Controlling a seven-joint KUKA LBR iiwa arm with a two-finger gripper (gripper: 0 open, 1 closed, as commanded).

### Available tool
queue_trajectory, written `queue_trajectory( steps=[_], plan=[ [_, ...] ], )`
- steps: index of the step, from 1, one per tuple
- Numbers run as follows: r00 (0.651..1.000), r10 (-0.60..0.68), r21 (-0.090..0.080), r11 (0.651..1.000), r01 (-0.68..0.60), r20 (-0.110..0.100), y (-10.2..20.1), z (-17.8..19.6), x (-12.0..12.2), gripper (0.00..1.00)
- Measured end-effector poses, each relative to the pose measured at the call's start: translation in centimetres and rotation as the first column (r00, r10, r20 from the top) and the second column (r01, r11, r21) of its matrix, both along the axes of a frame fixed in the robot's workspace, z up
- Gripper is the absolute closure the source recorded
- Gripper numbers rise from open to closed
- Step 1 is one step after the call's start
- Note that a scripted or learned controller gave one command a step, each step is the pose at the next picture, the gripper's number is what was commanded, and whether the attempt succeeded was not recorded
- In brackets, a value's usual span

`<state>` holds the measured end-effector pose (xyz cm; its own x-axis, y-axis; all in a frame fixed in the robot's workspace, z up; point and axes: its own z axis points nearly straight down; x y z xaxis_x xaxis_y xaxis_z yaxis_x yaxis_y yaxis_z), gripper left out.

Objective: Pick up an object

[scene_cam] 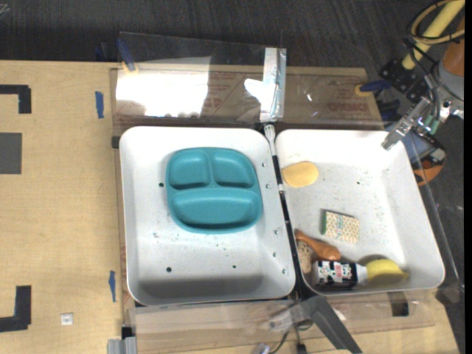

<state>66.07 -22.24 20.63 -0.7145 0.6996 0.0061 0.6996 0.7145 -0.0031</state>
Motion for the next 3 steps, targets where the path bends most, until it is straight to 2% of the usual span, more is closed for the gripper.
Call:
queue_trajectory(
  steps=[1, 2, 3],
  plan=[
    [1.0, -0.021, -0.006, 1.0, 0.021, 0.02, -0.1, 9.1, 0.3, 1.0],
    [1.0, -0.021, -0.004, 1.0, 0.021, 0.014, 0.0, 8.7, 0.2, 0.0],
    [0.929, -0.369, -0.002, 0.929, 0.369, 0.005, 0.0, -7.2, -5.3, 0.0]
  ],
)
